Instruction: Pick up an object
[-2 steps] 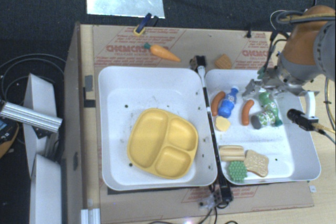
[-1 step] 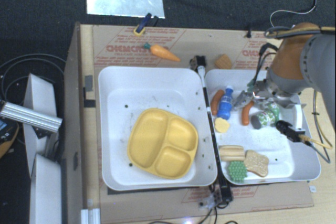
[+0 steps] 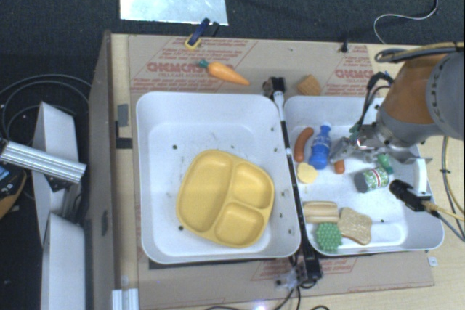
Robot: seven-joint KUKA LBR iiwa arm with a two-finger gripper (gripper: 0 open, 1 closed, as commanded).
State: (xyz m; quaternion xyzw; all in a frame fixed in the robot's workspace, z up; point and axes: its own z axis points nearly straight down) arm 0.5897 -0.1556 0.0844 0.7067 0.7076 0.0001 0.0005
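Two shallow white bins sit side by side on a cardboard-covered bench: the left bin point(image 3: 156, 156) holds a yellow divided plate point(image 3: 225, 197), and the right bin point(image 3: 425, 229) holds a toy sausage point(image 3: 303, 144), a blue bottle point(image 3: 320, 147), a pale yellow round piece point(image 3: 306, 173), a small can point(image 3: 373, 179), a toy hot dog bun point(image 3: 320, 211), a green bumpy toy point(image 3: 328, 236) and a toast slice point(image 3: 355, 226). The grey arm point(image 3: 425, 102) with its orange band reaches in from the right, its gripper point(image 3: 349, 147) low over the right bin just beside the blue bottle, with a small orange piece point(image 3: 339, 166) just below it. On the cardboard behind the bins lie a toy carrot point(image 3: 225, 72) and a tan bread piece point(image 3: 309, 86)
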